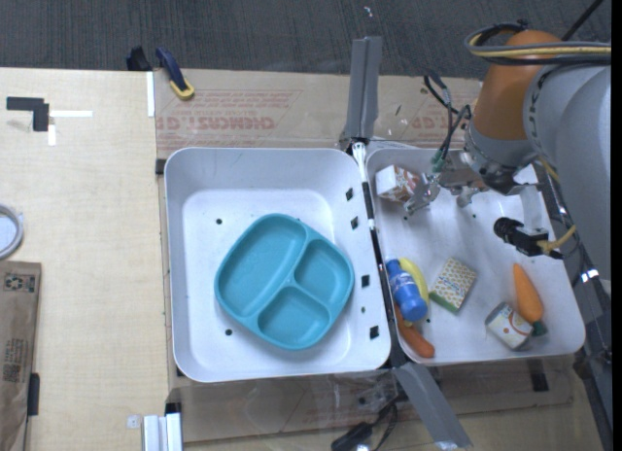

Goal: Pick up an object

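Note:
My gripper (442, 196) hangs over the back of the right bin (569, 337), under the orange-banded wrist. Its two fingers stand apart, open, with bare bin floor between them. Just left of the left finger lies a small white and brown packet (394, 182), close to the bin's back left corner. Nearer the front lie a blue bottle (406, 292) against a yellow banana (415, 272), a checkered green box (453, 284), an orange carrot (526, 292), a small can (507, 326) and a red-orange piece (418, 342).
The left bin (180, 245) holds a blue divided plate (284, 282). A grey divider post (363, 89) rises between the bins at the back. The arm's cables (530, 235) run along the right bin's right side.

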Robot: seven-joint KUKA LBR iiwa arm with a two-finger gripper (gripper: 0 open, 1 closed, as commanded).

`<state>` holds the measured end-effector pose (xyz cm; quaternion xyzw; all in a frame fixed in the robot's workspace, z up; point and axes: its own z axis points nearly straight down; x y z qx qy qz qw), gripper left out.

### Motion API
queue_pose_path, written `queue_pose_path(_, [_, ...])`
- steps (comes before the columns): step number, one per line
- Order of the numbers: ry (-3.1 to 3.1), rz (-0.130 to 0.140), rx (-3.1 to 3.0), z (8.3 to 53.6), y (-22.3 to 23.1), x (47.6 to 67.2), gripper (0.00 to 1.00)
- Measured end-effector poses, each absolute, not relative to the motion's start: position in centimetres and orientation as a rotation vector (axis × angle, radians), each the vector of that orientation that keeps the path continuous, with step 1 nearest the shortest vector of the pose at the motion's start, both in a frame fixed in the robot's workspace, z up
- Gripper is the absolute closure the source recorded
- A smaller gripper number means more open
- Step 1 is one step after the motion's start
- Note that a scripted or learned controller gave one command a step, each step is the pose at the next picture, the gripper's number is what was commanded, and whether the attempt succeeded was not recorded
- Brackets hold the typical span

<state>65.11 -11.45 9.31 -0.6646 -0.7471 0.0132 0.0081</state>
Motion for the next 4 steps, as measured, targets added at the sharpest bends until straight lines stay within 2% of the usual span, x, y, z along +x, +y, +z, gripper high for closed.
queue_pose_path(1, [-2.495, 0.000, -1.917, 17.7, -15.4, 65.9, 0.00])
queue_pose_path(2, [-2.641, 0.001, -1.704, 17.4, -13.3, 65.9, 0.00])
queue_pose_path(3, [-2.825, -0.006, -1.412, 11.6, -11.4, 66.3, 0.00])
queue_pose_path(4, [-2.827, -0.017, -1.401, 11.0, -11.7, 66.3, 0.00])
